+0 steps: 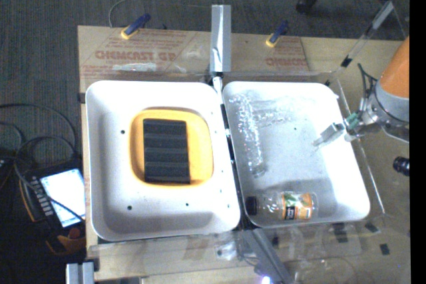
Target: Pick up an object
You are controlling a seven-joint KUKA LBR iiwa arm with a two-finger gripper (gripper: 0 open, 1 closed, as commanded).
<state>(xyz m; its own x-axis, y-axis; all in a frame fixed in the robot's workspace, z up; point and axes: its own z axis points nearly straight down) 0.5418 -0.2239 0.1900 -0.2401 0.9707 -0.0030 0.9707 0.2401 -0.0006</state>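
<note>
Tool [331,135] over right bin's [346,113] right side, grip state unclear, bottle [287,205] at near edge, yellow-black sponge [171,147] in left bin [106,143]

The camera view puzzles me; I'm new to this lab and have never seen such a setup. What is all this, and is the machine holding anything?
You are looking down, at a slant, from one fixed camera above a bench. Two shallow white bins sit side by side. The left bin holds a yellow tray-like thing with a ribbed black block on it. The right bin holds a clear plastic bottle lying on its side near the front edge, and a long clear item lying along the left side. The machine is a robot arm reaching in from the right; its gripper hangs over the right bin. Nothing shows between its fingers, so it has picked up nothing yet.
</note>
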